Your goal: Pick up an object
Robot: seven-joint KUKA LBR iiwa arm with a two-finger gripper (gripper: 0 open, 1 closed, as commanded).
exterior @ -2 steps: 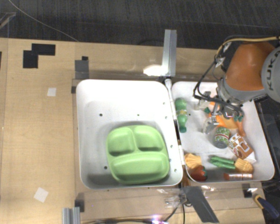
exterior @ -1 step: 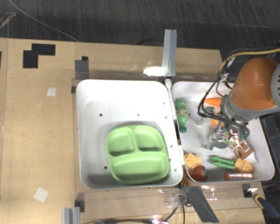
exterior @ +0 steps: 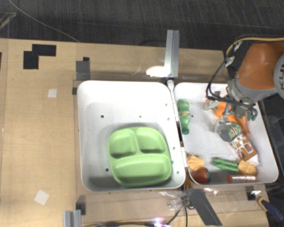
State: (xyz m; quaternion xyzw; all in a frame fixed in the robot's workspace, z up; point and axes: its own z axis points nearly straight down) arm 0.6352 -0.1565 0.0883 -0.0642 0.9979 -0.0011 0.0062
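A wooden bench (exterior: 33, 141) bears two white bins; a green divided tray (exterior: 139, 156) is seen in the left bin (exterior: 92, 103). Over the right bin (exterior: 270, 167), the gripper (exterior: 233, 115) is poised above a grey can (exterior: 226, 131) amid scattered toy food, its grip unclear.

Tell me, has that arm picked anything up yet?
Nothing looks lifted yet. The grey arm's gripper is down in the right-hand white bin, over a small silvery can, but a grasp cannot be seen. The green bottle and green divided plate lie untouched. Grasping and lifting remain.
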